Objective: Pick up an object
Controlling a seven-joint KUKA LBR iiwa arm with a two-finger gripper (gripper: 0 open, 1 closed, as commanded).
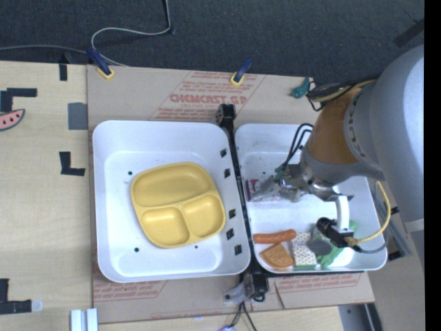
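Hovering: hand point(265, 188) in right bin point(303, 133) | carrot point(274, 238) below (apart) | grip: cannot tell

The grey arm point(406, 123) wears an orange band point(331, 133), with black and yellow cables near its wrist.

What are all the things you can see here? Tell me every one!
Bins: two, white, side by side on the bench; left bin, right bin.
Plate: one, yellow, with three sections, in the left bin.
Carrot: one, orange, near the front of the right bin.
Toast: one, brown, front of the right bin, beside the carrot.
Green thing: one, front right corner of the right bin; too small to name.
Clips: two, yellow, on the cardboard's back edge.
Arm: one, grey and orange, over the right bin.
Gripper: one, low in the right bin.
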